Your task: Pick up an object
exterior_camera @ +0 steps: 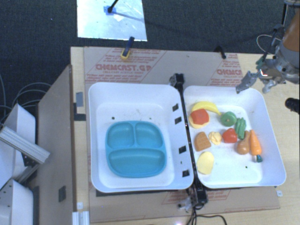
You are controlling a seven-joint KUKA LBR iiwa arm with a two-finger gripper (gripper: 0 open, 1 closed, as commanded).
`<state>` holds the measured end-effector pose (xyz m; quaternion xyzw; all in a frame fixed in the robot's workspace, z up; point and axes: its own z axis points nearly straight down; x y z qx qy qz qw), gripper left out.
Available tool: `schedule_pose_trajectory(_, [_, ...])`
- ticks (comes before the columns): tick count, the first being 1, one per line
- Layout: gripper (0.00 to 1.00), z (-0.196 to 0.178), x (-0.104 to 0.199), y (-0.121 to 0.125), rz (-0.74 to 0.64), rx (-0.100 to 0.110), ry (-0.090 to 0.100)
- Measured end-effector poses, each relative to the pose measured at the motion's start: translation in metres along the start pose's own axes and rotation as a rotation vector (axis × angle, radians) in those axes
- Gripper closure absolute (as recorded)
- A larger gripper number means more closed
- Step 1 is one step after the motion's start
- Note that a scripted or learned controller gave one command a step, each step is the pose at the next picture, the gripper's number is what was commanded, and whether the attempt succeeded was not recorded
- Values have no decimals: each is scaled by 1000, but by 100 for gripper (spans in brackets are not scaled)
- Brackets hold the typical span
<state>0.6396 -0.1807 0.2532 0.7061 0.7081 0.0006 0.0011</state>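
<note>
Above the far right corner of the right bin (269,125), the pincer (257,82) hangs with its two fingers spread wide and nothing between them, well clear of anything it might take. The candidates all lie in that bin, crowded toward its middle: a banana (206,108) touching a red-and-orange piece (199,117), a green round fruit (228,119), a green pepper (241,127), a small red piece (229,136), a carrot (255,144) lying against a brown pear (243,147), a brown bread-like slice (202,141), a small pale piece (214,137) and a yellow round piece (205,162) nearer the front. The left bin (96,125) carries a blue divided plate (136,149) (no use for this task).

The chief risk, as I judge it, is the crowding: a descent among the red piece, pepper, carrot and pear could land a finger on top of a neighbour, or shove items apart without closing on any. Rounded plastic shapes may also squirt out of the grip. The yellow piece sits more apart, so looks safer. A descent too near the bin's wall could strike the rim.
</note>
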Motion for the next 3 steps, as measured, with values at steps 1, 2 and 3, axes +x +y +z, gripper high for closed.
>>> schedule_pose_trajectory(1, [0, 177, -22, -51, 5, 9, 2])
schedule_pose_trajectory(2, [100, 157, -22, -46, 1, -3, -1])
schedule_pose_trajectory(3, [100, 49, 96, -40, -12, -9, 3])
